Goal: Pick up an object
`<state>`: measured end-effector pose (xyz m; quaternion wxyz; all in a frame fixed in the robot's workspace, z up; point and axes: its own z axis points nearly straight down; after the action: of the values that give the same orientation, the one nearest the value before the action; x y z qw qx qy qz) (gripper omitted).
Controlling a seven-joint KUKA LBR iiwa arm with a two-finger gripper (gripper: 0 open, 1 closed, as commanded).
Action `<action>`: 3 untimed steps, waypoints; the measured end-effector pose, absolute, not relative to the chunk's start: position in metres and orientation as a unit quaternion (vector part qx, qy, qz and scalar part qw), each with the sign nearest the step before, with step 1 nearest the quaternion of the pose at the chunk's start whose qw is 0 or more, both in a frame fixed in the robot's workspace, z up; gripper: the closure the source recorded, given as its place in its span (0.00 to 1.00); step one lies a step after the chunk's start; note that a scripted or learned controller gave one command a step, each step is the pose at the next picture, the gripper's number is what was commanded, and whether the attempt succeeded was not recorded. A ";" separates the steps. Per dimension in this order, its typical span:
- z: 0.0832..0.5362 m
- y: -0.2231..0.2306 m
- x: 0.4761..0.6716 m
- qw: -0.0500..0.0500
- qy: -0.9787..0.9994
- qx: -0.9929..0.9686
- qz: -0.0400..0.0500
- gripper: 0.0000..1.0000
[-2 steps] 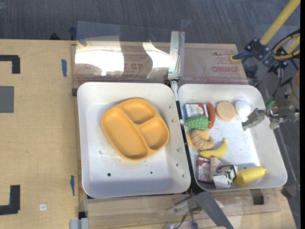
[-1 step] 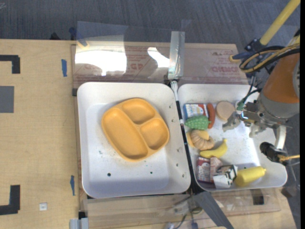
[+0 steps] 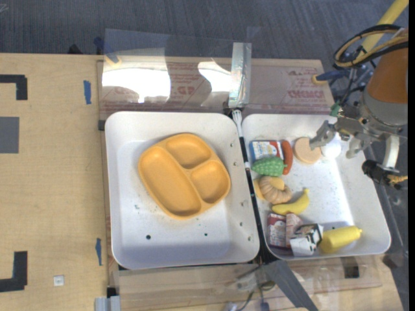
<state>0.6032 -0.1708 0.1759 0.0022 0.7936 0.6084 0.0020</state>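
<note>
Peach disc (image 3: 307, 151) just beside tool (image 3: 336, 138), right bin (image 3: 363, 203)

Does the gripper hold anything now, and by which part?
Nothing is held. The gripper hangs open above the right bin, near a round tan piece.

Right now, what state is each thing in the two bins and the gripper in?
Orange divided plate: upright, lying flat in the left bin.
Banana: lying on its side, right bin.
Yellow bottle: lying on its side.
Round tan disc: flat.
Gripper: above the right bin's far corner, holding nothing visible.
</note>
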 end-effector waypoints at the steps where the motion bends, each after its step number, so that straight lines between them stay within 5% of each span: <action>1: 0.102 -0.117 0.620 0.001 0.365 0.931 0.004 0.00; 2: 0.173 -0.132 0.622 0.000 0.102 0.995 0.001 0.00; 3: 0.211 -0.096 0.655 -0.001 0.113 0.994 0.001 0.00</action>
<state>0.6553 -0.0961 0.2115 -0.0007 0.9936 0.1133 0.0015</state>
